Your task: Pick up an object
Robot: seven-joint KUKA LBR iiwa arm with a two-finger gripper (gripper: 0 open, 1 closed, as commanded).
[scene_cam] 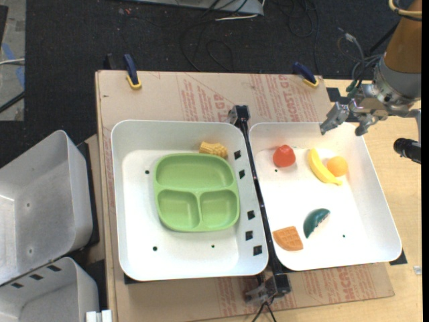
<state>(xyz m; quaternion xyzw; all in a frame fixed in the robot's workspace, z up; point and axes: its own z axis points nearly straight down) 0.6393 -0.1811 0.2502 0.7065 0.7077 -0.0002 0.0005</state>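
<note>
My gripper (345,122) hangs over the far right rim of the right bin (375,243), fingers spread open with nothing between them. Below it in that bin lie a red tomato-like piece (284,155), a yellow banana (319,167) touching an orange fruit (337,166), a dark green piece (315,221) and an orange waffle-like wedge (289,238). The banana and orange fruit sit closest to the gripper, a little toward the front-left of it.
The left bin (131,247) holds a green divided tray (198,191) and a small yellow ridged piece (213,149) at its far edge. A black clamp strip (249,180) runs between the bins. Another white tub (40,200) stands at the left.
</note>
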